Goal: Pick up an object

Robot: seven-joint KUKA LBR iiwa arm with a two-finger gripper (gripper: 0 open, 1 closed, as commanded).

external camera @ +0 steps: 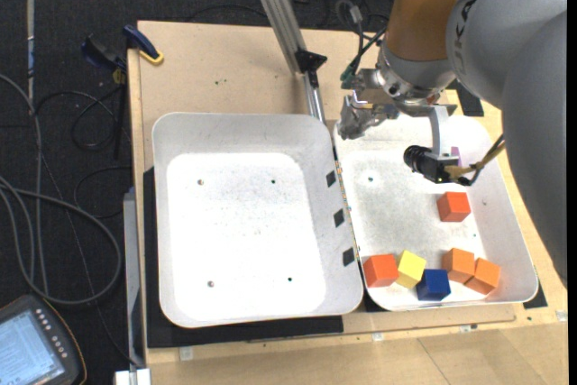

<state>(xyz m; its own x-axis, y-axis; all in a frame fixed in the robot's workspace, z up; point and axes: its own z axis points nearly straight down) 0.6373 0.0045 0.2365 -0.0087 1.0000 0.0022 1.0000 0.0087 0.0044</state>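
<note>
The arm reaches in from the right edge of the worktop [225, 59], and its tool [361, 117] hangs over the far left corner of the right bin [514, 230], close to the wall it shares with the left bin [167, 194]. Whether the tool stands apart or together cannot be told from this slanted look; nothing shows gripped in it.

The things to pick from all lie in the right bin, gathered mostly along its near edge, probably because the bin's sloped walls let loose blocks settle there. An orange block [380, 270] sits nearest the shared wall, a yellow block [411, 268] touches it, and a blue block [435, 285] lies just beside the yellow one toward the near rim. Two more orange blocks [472, 270] crowd the near right corner, touching each other. A lone orange block [453, 206] rests in the middle of the bin's right half, apart from the cluster.

The tool is well apart from every block, so the pick looks not yet begun. The lone block seems the easiest choice, since no neighbours hinder a grasp around it.
</note>
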